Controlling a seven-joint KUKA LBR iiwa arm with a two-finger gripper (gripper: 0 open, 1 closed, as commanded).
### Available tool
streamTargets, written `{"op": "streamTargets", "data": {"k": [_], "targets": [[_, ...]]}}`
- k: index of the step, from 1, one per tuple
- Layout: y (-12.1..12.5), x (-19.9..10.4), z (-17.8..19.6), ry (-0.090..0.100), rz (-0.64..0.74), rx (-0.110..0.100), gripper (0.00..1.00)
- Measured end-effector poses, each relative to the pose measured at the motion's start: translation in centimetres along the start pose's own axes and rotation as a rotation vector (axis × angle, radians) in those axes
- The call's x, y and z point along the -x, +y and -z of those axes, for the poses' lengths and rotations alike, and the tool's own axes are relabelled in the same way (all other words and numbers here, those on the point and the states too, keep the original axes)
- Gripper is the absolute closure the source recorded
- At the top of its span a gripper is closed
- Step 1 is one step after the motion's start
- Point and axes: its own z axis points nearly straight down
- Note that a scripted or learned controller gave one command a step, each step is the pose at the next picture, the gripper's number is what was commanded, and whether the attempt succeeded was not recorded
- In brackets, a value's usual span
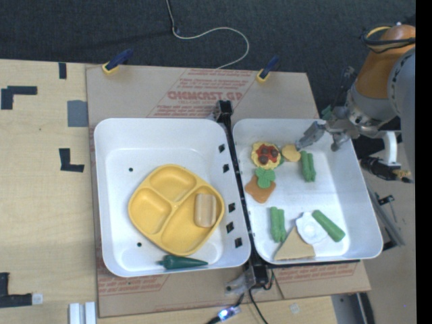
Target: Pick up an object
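Two white bins are sitting side by side on the table: the left bin (108, 181) and the right bin (351, 194). Left bin is carrying one yellow divided plate (158, 208) with one tan bread roll (205, 208) lying in its right compartment, plus one dark green pepper (182, 262) lying just below the plate near the front wall. Right bin is holding three green sticks (308, 167) (277, 223) (328, 225), one small pizza (266, 154), one yellow round piece (291, 153) touching the pizza's right side, one green leafy piece (265, 177) on top of one orange piece (258, 190), one white round piece (309, 229) and one tan wedge (295, 249) at the front. My gripper (322, 132) is hovering over the right bin's back right corner, near the yellow round piece, nothing between the jaws; how far apart they are standing I cannot tell. My arm (381, 79) is reaching in from the right, orange band up high, wrist angling down and left toward the bin.
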Motion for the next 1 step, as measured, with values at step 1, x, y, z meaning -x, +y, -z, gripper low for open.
{"op": "streamTargets", "data": {"k": [1], "targets": [[0.53,-0.47,-6.24,0.001,0.002,-0.002,0.00]]}}
